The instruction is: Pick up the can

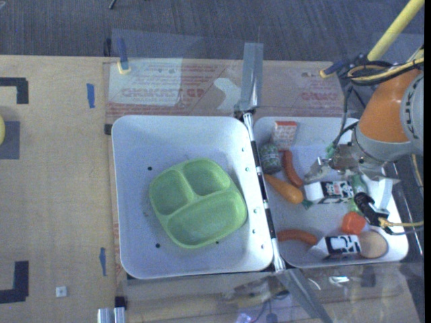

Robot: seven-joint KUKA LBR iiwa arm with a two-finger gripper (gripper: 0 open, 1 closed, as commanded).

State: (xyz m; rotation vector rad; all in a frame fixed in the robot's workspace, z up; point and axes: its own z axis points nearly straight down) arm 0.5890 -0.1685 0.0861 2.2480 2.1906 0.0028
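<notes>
The can (269,157) is small and dark green-grey, and it stands at the upper left of the right bin (397,251), close to the divider between the bins. My gripper (325,169) hangs over the middle of the right bin, to the right of the can and apart from it. It is just above a white bottle with black patches (331,191). The grey wrist and orange band (385,108) hide the bin's right part behind them.
Around the can lie a small red-and-white carton (285,132), a red sausage (291,169) and an orange carrot (285,190). Nearer the front are another sausage (296,235), a black-and-white pack (342,245), a red piece (353,221) and an egg (374,245). A green divided plate (196,202) sits in the left bin (131,147).
</notes>
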